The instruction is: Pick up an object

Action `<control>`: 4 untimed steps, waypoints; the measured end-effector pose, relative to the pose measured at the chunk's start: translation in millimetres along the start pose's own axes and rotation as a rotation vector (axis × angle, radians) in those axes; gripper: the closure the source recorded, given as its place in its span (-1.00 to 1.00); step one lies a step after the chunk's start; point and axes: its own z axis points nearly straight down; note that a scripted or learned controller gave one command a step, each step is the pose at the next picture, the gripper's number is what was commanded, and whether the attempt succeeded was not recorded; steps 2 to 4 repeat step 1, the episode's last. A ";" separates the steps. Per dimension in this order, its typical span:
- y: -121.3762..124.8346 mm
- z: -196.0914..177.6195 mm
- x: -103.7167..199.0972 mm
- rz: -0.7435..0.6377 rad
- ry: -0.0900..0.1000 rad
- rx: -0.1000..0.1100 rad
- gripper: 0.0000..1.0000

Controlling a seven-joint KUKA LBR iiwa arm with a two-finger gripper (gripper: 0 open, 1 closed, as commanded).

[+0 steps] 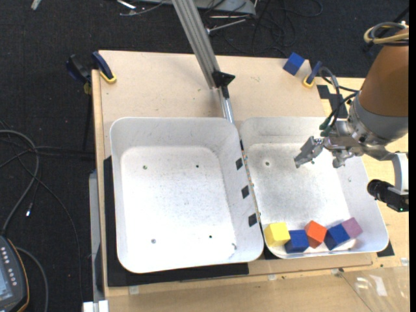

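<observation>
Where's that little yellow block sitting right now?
The yellow block lies in the right bin, at its near left corner, leftmost in a row of blocks and touching a blue block.

Blocks [314,234] bunched along the right bin's [260,135] near edge, gripper [323,153] above that bin, left bin [120,174] alongside

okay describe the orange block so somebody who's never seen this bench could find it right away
Start at the right-hand white bin, the one under the arm, and go to its near edge, where five small blocks sit in a row. The orange block is the middle one, tilted, with a blue block on each side. It is the only orange one in the row.
</observation>
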 end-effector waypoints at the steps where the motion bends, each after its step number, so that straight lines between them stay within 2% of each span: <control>1: -17.0 -45.4 17.2 -0.002 0.001 0.003 -1.00; 4: -17.0 -45.4 17.2 -0.002 0.001 0.003 -1.00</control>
